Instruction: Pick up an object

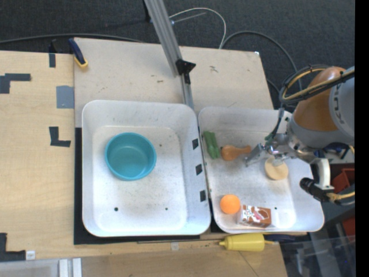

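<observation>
Camera view, 1 frame: I was in the approach step of the pick, not lifting anything yet. My gripper (258, 153) sat low in the right bin (305, 221), reaching in from the right, fingers spread apart with nothing between them, tips just beside the narrow end of the wooden pear-shaped piece (234, 152). I judged that piece as my likely target; it lay on its side near the bin's middle, tan-brown, rounded body tapering toward my fingers, touching or nearly touching the green block (210, 144) by the left wall, hard to tell which. A pale round disc (277, 170) lay just under my wrist, partly hidden. Toward the near edge were 1 orange ball (230, 204) and 1 small red-brown packet (255, 215), close together. Left bin (92, 212) held 1 teal bowl (131, 156), upright, well apart from me. A yellow bottle (245, 243) lay outside the bins on the bench edge. Next move, as I judged it: shift slightly left so both fingers straddled the taper, drop, close, then lift. The smooth rounded shape looked likely to roll or squirt out if pinched off-centre.
</observation>
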`<action>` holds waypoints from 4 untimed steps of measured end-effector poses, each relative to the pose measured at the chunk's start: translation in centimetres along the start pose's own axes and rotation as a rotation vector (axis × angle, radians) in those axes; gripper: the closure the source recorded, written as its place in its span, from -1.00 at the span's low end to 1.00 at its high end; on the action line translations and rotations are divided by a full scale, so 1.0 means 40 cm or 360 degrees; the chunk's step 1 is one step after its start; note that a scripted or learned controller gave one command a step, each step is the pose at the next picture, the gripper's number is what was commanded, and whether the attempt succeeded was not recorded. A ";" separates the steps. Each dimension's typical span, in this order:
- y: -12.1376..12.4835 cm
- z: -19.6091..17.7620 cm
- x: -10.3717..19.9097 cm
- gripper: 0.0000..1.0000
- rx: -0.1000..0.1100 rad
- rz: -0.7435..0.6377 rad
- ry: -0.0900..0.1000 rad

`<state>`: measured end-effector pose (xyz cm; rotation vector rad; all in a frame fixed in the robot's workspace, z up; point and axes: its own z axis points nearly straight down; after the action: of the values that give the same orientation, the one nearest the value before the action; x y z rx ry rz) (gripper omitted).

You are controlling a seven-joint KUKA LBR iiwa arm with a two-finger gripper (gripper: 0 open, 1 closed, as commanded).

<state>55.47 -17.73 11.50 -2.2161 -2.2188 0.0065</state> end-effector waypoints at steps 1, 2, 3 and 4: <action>0.003 -0.032 0.000 1.00 -0.0006 -0.0001 -0.0001; -0.004 -0.141 0.011 1.00 -0.0015 -0.0001 -0.0003; 0.006 -0.247 0.012 1.00 -0.0017 -0.0001 -0.0004; 0.007 -0.305 0.014 1.00 -0.0013 -0.0001 -0.0002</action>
<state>55.83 -17.20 23.69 -2.2201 -2.2245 -0.0010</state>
